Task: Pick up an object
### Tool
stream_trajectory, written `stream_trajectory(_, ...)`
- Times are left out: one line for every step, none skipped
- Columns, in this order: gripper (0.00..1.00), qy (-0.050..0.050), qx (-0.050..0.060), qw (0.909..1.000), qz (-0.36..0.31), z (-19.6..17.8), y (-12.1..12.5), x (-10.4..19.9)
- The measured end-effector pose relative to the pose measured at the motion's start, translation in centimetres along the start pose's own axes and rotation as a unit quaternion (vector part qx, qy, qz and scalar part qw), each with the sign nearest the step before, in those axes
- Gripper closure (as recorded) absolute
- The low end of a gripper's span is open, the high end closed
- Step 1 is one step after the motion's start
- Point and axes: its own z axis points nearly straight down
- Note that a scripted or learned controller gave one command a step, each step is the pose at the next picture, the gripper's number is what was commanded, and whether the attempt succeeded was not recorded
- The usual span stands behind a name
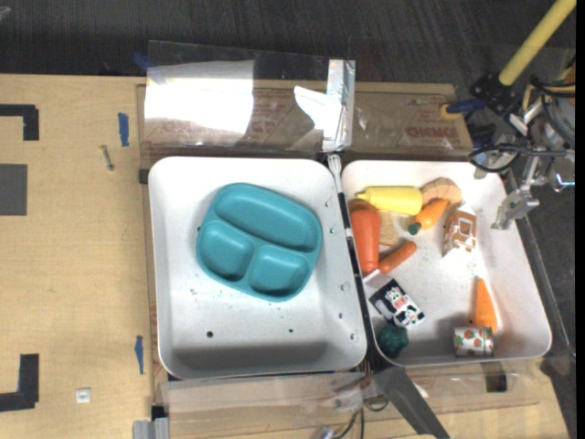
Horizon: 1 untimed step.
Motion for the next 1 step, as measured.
stream_trajectory(0.0, -0.003, 0.001, 0.9998, 0.02, 11.0, -1.29, -0.43)
